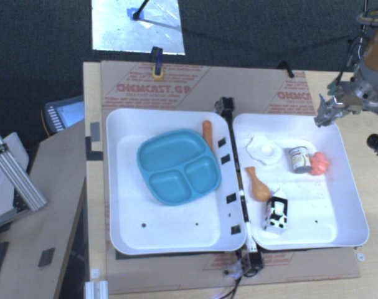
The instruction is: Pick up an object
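Gripper (326, 112) hung above the right bin's (344, 226) far rim, holding nothing; finger spacing unreadable; nearest targets were the small can (298, 159) touching a pink toy (319, 163); best to descend centred on the can, clear of the wall.

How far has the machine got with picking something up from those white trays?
Nothing looks done yet. The pincer hangs above the far right corner of the right tray, with nothing visibly in it. The small can, the pink toy, the white piece, the orange drumstick toy and the black-and-white carton all lie in that tray. Going down, gripping and lifting remain.
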Controlling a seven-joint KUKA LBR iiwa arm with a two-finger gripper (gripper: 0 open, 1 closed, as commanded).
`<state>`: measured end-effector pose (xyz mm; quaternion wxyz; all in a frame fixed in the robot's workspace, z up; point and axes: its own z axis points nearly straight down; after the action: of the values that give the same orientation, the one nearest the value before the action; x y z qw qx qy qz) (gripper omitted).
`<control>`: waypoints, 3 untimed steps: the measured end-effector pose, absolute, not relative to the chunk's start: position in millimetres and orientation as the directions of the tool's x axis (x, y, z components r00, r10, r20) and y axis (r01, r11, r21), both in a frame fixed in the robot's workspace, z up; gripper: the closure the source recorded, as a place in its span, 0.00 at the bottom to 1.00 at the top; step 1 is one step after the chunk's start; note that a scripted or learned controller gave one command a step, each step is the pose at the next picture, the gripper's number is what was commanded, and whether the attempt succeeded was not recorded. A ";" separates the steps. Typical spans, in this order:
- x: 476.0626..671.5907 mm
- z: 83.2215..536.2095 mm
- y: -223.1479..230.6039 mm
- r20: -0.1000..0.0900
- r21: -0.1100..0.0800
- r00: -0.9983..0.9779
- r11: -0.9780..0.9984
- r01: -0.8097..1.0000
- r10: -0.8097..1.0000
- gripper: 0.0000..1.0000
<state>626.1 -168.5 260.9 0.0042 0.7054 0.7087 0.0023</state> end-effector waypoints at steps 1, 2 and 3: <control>627.3 285.4 -168.7 -0.001 0.005 -0.004 0.004 1.000 1.000 1.00; 614.8 276.5 -125.9 0.001 0.000 -0.007 0.007 1.000 1.000 1.00; 602.5 260.0 -78.7 0.002 0.000 -0.008 0.008 1.000 1.000 1.00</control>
<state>602.5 -78.7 260.0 -0.0007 0.7041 0.7101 0.0004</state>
